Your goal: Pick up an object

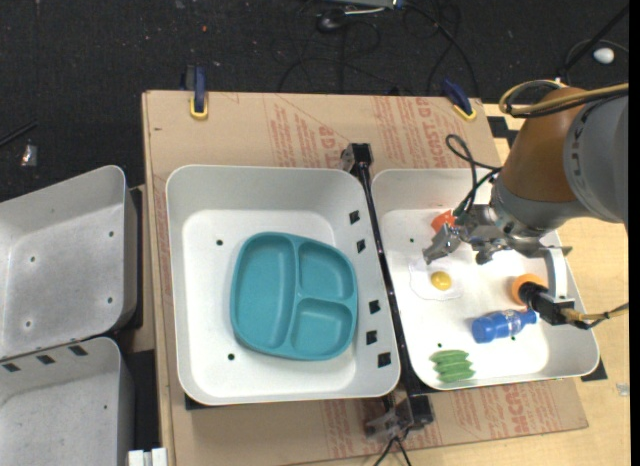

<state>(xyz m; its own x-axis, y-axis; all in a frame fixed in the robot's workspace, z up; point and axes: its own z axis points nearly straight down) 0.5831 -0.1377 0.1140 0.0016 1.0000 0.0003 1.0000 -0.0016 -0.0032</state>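
Camera view: gripper [441, 247] hangs right of centre in the right bin [570, 364], fingers apart, clamping nothing. Yellow egg-like piece [440, 280] sits just below. Best lowered straight, centred on it, then closed gently.

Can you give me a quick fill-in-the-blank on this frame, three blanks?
1. The teal divided plate lies in the ____ bin.
2. The blue bottle lies in the ____ bin.
3. The item nearest the right bin's front edge is the ____ one.

Missing words: left; right; green
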